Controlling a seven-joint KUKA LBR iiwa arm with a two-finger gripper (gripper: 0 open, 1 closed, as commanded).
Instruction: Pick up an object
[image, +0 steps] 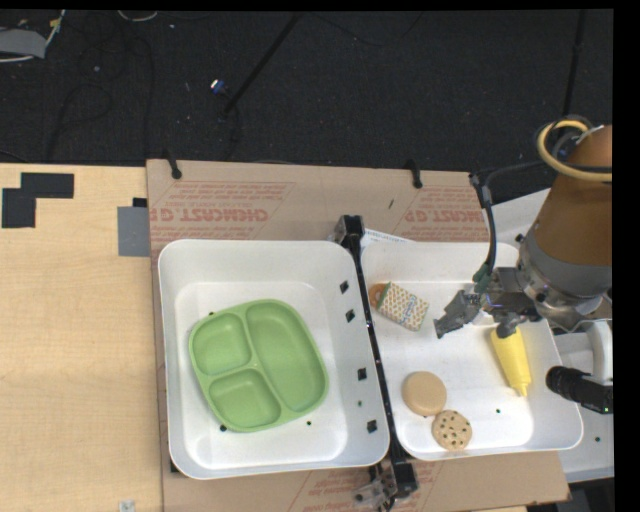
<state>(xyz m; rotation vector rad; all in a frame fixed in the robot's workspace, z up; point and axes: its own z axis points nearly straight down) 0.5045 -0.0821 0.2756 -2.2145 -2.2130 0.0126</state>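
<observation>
over the right bin (560, 430), our arm (575, 215) hangs its gripper (482, 310) empty, fingers spread. we judge the yellow bottle (512, 360) nearest: just below and right, long axis running up-down. wrapped snack (403, 305) lies leftward.

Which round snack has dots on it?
The cookie nearest the bin's front edge has dark chips. The tan round one just behind it is plain.

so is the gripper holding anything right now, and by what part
Nothing is held. The gripper hangs over the right white bin, with no object between its fingers; the yellow plastic bottle lies beside it in the bin.
</observation>
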